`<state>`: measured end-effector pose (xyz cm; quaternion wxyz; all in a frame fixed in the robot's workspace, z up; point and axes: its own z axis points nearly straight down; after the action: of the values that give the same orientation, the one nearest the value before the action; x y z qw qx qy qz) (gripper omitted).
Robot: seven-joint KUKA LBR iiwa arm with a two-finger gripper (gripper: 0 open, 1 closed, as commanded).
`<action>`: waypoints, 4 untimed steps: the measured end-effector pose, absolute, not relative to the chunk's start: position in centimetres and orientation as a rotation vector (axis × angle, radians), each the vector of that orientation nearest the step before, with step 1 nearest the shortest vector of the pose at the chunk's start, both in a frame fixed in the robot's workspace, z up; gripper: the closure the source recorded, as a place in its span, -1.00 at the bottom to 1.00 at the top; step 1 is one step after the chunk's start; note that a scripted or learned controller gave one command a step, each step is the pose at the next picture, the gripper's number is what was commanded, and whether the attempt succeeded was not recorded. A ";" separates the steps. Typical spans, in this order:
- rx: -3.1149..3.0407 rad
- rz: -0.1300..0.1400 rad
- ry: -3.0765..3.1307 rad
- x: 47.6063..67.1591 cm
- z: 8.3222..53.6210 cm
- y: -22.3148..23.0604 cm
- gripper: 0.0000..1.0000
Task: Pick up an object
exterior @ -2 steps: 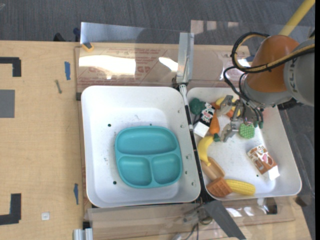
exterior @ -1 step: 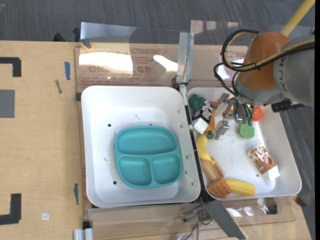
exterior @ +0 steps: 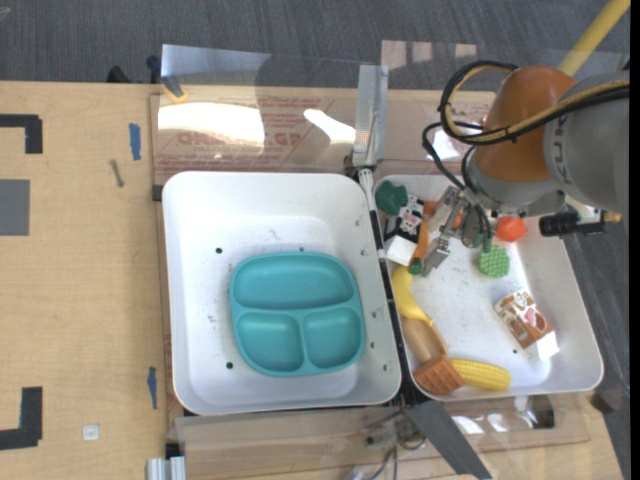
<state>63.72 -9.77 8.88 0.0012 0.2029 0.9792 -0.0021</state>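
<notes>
Desk (exterior: 70, 268): tan surface bearing two shallow white bins side by side.
Left bin (exterior: 200, 218): contains a teal divided plate (exterior: 296, 311), lying flat near the centre.
Right bin (exterior: 575, 348): holds the loose objects — a banana (exterior: 404, 293) against the left wall, a brown piece (exterior: 424, 341) just below it, corn (exterior: 483, 373) near the front wall, a green knobbly item (exterior: 493, 262), an orange ball (exterior: 510, 229), a brown-and-white packet (exterior: 526, 321), a dark green item (exterior: 391, 196) at the back corner.
Arm (exterior: 530, 128): reaches in from the right, orange band above the wrist.
End effector (exterior: 436, 255): low over the right bin's back-left area, just above the banana — whether it is open or closed cannot be told; nothing visibly between its tips.
</notes>
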 end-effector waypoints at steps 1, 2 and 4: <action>0.971 -0.027 3.017 64.7 8.6 -10.1 -1.00; 1.106 0.001 2.932 56.1 8.9 -9.6 -1.00; 1.308 -0.023 2.893 64.8 8.9 -10.6 -1.00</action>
<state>64.78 -10.56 8.94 -0.0169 0.4120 0.9110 -0.0073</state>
